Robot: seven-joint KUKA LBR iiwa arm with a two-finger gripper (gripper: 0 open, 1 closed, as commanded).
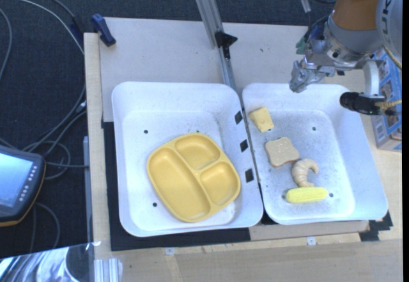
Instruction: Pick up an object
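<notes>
Above the right bin's (pixel 358 165) far rim our gripper (pixel 300 81) hangs, nothing between its fingers; whether they're parted we cannot tell. We'd judge the toast slice (pixel 281 151), mid-bin, light and stiff, best pinched across its edges, with room before the croissant (pixel 305 172).

plate (pixel 193 176) in left bin (pixel 128 108), foods in right bin (pixel 358 146)
</notes>
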